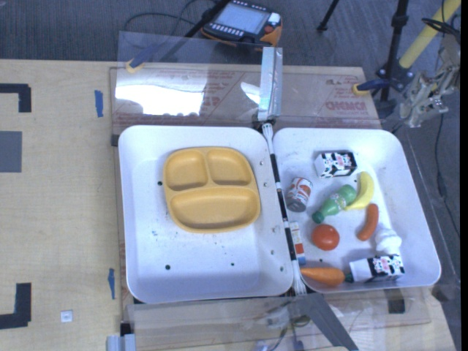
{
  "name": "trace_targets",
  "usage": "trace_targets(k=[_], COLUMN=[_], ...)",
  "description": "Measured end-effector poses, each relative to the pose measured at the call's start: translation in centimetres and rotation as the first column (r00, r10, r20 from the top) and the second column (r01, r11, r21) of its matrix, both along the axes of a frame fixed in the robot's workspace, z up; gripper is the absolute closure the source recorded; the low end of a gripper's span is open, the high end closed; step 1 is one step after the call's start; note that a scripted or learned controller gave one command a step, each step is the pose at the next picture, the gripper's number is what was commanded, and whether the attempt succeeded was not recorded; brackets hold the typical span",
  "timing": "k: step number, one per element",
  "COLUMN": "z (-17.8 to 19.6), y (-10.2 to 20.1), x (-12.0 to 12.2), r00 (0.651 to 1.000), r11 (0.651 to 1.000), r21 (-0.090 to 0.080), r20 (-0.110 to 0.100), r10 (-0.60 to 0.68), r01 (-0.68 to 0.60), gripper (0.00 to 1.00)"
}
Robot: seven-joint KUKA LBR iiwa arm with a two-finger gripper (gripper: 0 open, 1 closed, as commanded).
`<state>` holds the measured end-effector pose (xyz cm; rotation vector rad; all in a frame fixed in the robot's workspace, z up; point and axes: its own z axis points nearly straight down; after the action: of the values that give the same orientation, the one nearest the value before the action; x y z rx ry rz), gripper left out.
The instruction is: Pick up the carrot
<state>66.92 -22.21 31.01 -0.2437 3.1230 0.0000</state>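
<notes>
Carrot [322, 274] sits lowest in my frame, lying flat at the near left corner of the right bin [418, 196], hard against its rim. Just right of it I see a black-and-white bottle [376, 267]; above, a tomato [325, 236], a sausage [368, 221], a green bottle [333, 204], a banana [363, 190], a can [298, 194] and a milk carton [335, 164]. The left bin [139, 210] holds a yellow divided plate [210, 189]. Gripper: I cannot tell its state.
</notes>
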Motion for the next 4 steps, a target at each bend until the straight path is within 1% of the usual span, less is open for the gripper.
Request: trace_targets(k=[1,2,3,4], z=[-3.6,5.3,12.4,-1.1], y=[0.0,-0.1,0.0,0.0], x=[-0.1,0.0,-2.8,-1.7], r00=[0.984,0.929,0.923,0.991], r11=[0.984,0.929,0.923,0.991], r21=[0.002,0.001,0.001,0.001], r20=[-0.006,0.001,-0.001,-0.006], r10=[0.179,-0.369,-0.384,-0.134], r01=[-0.179,0.369,0.384,0.134], gripper=[1.00,1.00,1.00,1.00])
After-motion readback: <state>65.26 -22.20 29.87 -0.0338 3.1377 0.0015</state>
